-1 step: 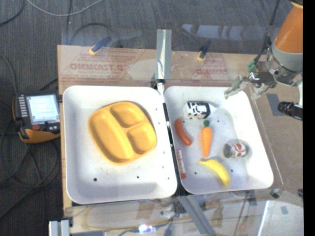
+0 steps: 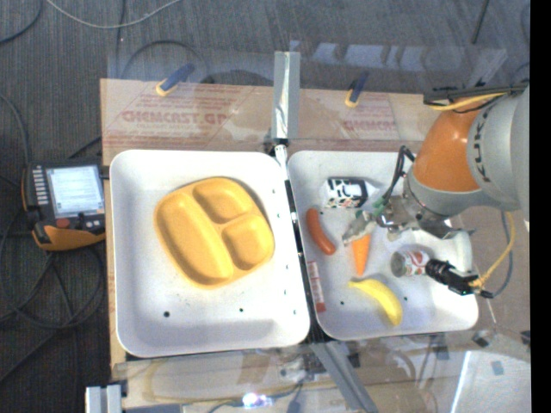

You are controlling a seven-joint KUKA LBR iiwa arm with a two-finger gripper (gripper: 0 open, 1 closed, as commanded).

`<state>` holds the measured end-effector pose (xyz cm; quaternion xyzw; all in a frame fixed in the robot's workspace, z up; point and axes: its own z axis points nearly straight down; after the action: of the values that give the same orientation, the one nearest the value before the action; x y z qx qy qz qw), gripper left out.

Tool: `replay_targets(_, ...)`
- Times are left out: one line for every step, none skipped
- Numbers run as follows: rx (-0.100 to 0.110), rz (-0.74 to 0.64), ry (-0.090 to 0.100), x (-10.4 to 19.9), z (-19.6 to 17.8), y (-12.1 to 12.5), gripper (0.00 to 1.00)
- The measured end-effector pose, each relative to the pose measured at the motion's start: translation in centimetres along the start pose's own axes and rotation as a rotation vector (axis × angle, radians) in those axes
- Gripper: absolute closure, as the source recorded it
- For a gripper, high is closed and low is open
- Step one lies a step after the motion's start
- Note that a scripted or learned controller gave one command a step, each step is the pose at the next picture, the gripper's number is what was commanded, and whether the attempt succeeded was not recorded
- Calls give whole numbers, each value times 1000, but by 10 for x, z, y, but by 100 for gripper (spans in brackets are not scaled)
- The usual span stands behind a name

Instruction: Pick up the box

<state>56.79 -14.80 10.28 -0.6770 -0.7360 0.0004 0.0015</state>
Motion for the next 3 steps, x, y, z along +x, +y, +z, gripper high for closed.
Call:
replay_targets(-1,53,-2,16,-44,35,0)
replay_targets(0,107,-3,-52,-13,-43,0)
replay_targets(0,234,3,-55,4,-32,0)
